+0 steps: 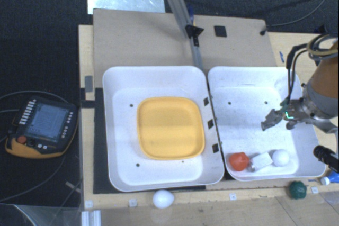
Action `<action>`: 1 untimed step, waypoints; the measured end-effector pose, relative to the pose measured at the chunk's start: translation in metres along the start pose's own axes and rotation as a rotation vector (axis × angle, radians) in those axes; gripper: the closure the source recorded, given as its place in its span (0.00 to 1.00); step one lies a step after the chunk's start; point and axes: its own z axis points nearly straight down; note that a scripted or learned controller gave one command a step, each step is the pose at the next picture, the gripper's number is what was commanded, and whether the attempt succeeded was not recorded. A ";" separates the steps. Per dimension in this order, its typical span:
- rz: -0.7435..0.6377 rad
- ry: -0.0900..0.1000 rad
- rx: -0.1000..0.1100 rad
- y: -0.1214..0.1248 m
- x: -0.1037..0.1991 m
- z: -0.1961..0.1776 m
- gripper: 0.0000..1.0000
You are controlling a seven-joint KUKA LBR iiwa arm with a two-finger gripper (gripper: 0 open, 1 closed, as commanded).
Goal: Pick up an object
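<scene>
Hovering empty and spread, the fingers (271,120) hang above the red ball (239,161).

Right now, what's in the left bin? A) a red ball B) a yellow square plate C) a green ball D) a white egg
B: the yellow plate lies flat in the left bin, while the red ball sits in the right bin, and the white egg and green ball lie outside on the bench.
</scene>
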 end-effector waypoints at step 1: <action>0.000 0.000 0.000 0.000 0.000 0.000 0.00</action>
